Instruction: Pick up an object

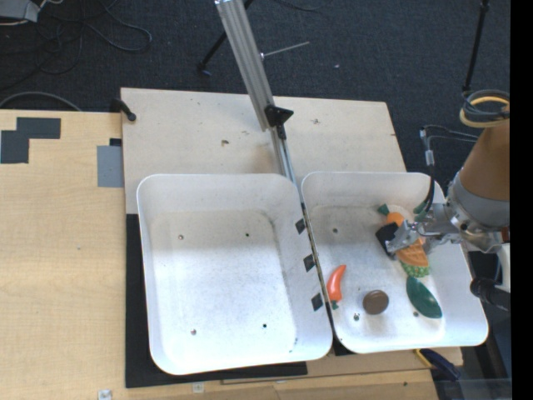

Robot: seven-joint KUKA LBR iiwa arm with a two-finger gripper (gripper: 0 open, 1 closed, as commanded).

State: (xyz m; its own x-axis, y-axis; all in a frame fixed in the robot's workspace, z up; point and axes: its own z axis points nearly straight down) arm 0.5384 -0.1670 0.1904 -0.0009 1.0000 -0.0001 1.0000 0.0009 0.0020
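Orange toy (413, 257) sat beneath your gripper (398, 242); finger opening couldn't be judged, so centring before closing seemed wise.

We cannot tell tool (398, 238) finger state: too small, blurred. Orange-green object (414, 259) partly hidden beneath tool. Arm (487, 173) cut off at right edge.
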